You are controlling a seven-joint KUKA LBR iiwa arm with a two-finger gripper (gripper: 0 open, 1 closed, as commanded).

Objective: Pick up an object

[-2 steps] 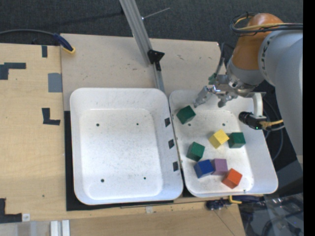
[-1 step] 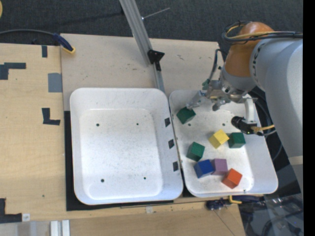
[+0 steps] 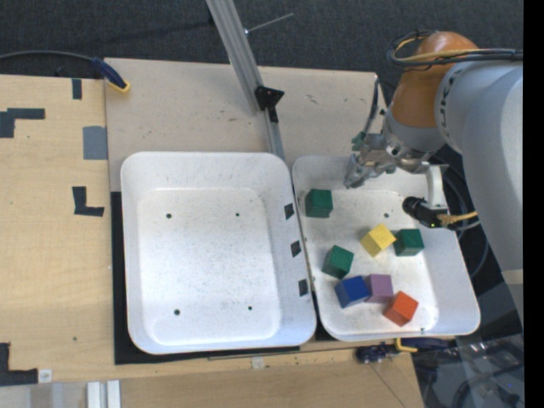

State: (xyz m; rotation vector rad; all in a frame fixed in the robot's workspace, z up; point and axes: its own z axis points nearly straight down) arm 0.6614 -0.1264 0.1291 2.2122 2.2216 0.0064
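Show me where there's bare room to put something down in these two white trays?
The left white bin has a bare floor from wall to wall. In the right white bin, blocks crowd the lower half; a small free patch lies between the upper green cube and the yellow cube, below the gripper.

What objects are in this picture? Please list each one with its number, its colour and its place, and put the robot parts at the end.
Left bin: one, white, left half of the bench.
Right bin: one, white, beside the left bin.
Green blocks: three, in the right bin; one near its far left corner, one at mid left, one at the right.
Yellow block: one, middle of the right bin.
Blue block: one, near side, touching the purple block.
Purple block: one, between blue and orange.
Orange block: one, near right.
Arm: one, grey with an orange band, from the right.
Claw: one, over the right bin's far edge.
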